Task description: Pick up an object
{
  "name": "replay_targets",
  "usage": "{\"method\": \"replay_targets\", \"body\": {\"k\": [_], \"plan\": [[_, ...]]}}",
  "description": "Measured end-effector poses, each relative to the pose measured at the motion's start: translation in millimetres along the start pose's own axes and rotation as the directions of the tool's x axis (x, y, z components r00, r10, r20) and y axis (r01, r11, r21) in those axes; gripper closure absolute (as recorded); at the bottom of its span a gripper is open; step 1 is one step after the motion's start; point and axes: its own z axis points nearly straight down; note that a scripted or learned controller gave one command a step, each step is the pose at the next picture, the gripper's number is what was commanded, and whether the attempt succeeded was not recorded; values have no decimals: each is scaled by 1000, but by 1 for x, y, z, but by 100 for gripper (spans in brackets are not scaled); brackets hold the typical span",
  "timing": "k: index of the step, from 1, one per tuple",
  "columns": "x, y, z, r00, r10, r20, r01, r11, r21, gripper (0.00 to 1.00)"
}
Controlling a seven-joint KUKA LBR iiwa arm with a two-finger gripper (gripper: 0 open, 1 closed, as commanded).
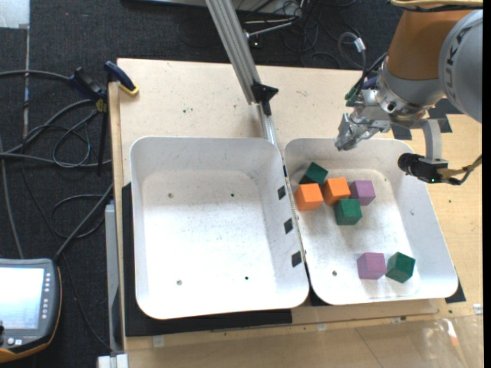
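Your right bin (430, 228): smooth white tray holding matte cubes, two orange (309, 196), three green (347, 211), two purple (371, 265). Your gripper (349, 140) hangs over its far rim; whether it grips anything, you cannot tell.

Two shallow white plastic bins, the left one (153, 205) and the right one (430, 236), sit on a pale beige wooden bench top (192, 98); the left bin's floor is flecked with fine dark specks. In the right bin, toward 11 o'clock, cluster two orange foam cubes (309, 196) (337, 189), a dark green cube (313, 175), a purple cube (363, 191) and a second green cube (348, 211). Toward 5 o'clock lie another purple cube (371, 265) and a green cube (400, 267). The grey arm with its orange band (430, 21) rises at 1 o'clock above black carpet (61, 37).
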Motion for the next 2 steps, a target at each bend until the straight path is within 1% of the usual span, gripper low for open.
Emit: {"method": "replay_targets", "body": {"k": [1,2], "plan": [[55,-1,-7,1000,0,0,0,1000,-1,100],[110,-10,8,1000,0,0,0,1000,2,100]]}}
